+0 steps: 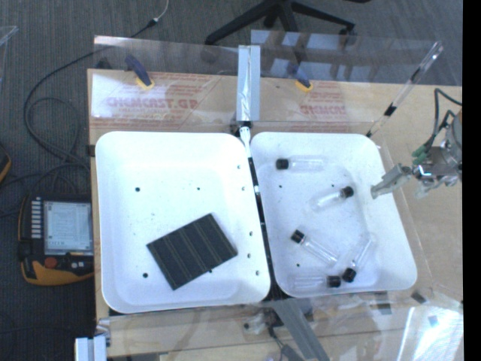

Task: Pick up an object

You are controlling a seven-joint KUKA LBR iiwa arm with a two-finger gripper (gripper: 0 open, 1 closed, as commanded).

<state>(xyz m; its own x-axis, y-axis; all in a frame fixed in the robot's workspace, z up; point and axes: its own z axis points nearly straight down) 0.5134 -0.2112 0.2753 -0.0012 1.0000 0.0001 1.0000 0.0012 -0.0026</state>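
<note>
The right bin [391, 277] holds several clear vials with black caps. One vial [301, 162] lies near the bin's back, and another [331, 196] lies in the middle. A third vial [314, 247] lies lower down, and two more [359, 258] [316, 281] lie near the front wall. In the left bin [120, 164] a dark ribbed rectangular pad [192, 250] lies flat, turned at an angle. My gripper [391, 180] reaches in over the right bin's right rim, apart from every vial. Nothing is seen held in it.
A metal divider post [247, 81] stands behind the seam between the bins. A handheld pendant [56, 235] lies on the floor to the left. Chair legs [270, 10] show at the top, and a clear rod [409, 81] slants at the upper right.
</note>
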